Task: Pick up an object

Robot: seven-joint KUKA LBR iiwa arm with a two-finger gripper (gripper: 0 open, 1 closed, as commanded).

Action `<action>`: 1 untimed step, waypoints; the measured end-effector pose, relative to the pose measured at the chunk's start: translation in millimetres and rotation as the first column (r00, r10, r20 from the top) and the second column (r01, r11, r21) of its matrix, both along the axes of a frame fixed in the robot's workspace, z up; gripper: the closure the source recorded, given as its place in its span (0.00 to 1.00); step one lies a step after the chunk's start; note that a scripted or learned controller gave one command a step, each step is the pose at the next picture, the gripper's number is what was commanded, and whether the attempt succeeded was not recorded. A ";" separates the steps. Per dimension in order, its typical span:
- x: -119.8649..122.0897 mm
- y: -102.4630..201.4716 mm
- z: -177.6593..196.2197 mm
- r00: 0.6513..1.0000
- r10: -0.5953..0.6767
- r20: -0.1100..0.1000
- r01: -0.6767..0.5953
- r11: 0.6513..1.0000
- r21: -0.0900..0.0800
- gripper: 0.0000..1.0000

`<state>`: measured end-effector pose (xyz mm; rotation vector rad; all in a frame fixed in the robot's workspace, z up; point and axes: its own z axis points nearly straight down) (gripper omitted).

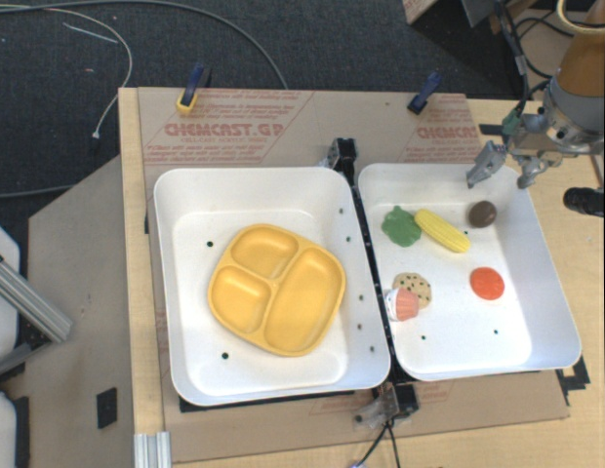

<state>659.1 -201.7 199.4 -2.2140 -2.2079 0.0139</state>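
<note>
The pincer (pixel 507 167) hangs released, fingers spread and grasping nothing, over the right bin's (pixel 537 344) far rim. Below it lie a brown ball (pixel 482 214), corn cob (pixel 443 231), green pepper (pixel 401 227), orange disc (pixel 487 283) and cookie (pixel 410 295). The left bin (pixel 185 222) holds a yellow divided plate (pixel 276 289).

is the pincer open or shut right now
Open. The pincer hangs over the far edge of the right bin, its two fingers spread apart with nothing between them; the brown ball lies just below it.

Bare floor across right bin (pixel 537 330) front, food crowding rear, yellow plate (pixel 276 288) filling left bin (pixel 176 261)
</note>
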 end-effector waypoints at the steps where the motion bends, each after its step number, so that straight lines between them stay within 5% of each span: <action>1: 3.2 0.9 10.6 1.000 0.003 0.016 -0.003 1.000 -0.003 0.00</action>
